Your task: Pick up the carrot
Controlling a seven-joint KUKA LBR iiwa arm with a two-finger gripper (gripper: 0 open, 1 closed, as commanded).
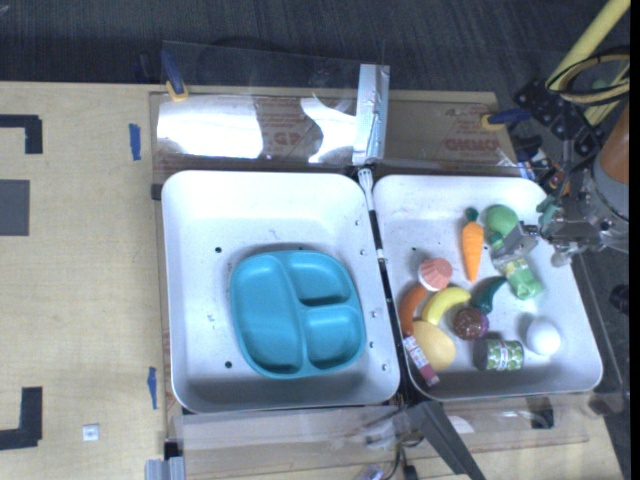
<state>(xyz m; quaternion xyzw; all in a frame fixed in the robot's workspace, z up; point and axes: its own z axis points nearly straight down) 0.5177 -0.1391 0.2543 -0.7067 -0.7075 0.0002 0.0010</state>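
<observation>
A slanted overhead view shows a pale wooden worktop [70, 298] carrying two shallow white bins side by side. The left bin [200, 218] holds a blue divided plate [297, 311] with three compartments, lying near the bin's middle.

The right bin [420, 208] holds a cluster of toy foods. The carrot [471, 249], orange with a small green top, lies upright in the view in the upper middle of this bin, its green end pointing toward the far wall. It lies apart from the arm, with nothing gripping it. Just right of it sits a round green vegetable [499, 219]. Below and left of the carrot is a pink round slice [435, 273], and beneath that a yellow banana [443, 303] beside an orange piece [411, 306]. A dark red round item [470, 322] touches the banana's right side, and a yellow lemon-like fruit [433, 344] lies below. A green can [499, 354] rests near the bin's front wall, with a white egg [543, 338] just to its right. A pale green leafy piece [523, 280] lies near the right wall.

The claw [560, 230] reaches in over the bin's right edge, close to the round green vegetable. Its metal parts blur together, so whether it is spread or pressed together cannot be told.

Behind the bins stands a clear plastic panel [260, 118] with a reflective surface.
</observation>
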